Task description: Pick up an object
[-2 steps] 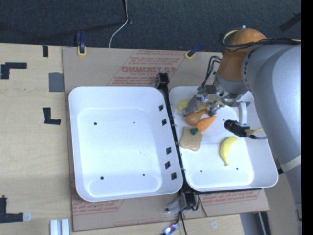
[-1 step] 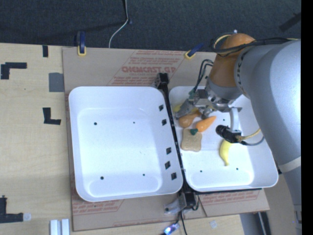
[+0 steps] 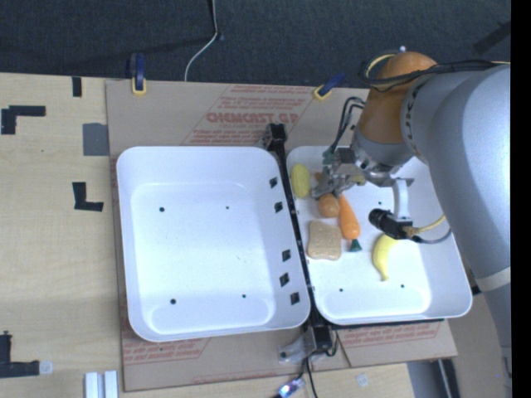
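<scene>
The left bin point(image 3: 199, 247) lies bare on the counter point(image 3: 50, 247); all the pickable things sit in the right bin point(image 3: 415, 297). Nearest the divider is a small yellow piece point(image 3: 299, 180), then a tan sponge-like block point(image 3: 324, 241), a brown rounded piece point(image 3: 329, 206) touching an orange carrot point(image 3: 348, 219), and a banana point(image 3: 382, 256) further right. They look like light toy food, stiff and smooth, so likely slippery; the carrot's slim middle seems the surest place to pinch. The end effector point(image 3: 338, 175) hovers just above the brown piece, and whether it is wide or narrow cannot be told.
</scene>
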Available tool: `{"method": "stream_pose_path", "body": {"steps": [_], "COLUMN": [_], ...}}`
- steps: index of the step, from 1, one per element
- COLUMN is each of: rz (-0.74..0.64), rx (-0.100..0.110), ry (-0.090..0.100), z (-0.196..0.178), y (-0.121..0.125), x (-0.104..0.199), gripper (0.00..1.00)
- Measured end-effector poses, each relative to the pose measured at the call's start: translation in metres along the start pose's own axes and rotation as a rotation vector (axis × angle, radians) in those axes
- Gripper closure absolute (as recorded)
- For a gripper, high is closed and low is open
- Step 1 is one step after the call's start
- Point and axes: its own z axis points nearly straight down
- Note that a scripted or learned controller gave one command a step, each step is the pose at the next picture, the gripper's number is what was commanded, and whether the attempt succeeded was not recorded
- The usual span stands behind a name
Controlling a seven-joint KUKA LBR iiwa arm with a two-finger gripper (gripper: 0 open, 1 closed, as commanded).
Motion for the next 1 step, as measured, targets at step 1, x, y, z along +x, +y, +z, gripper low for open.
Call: {"method": "stream_pose_path", "body": {"steps": [1], "rz": [-0.001], "rx": [0.001], "ry": [0.001], "z": [-0.0092], "y": [-0.0003], "x": [0.0005], "gripper": [1.0]}}
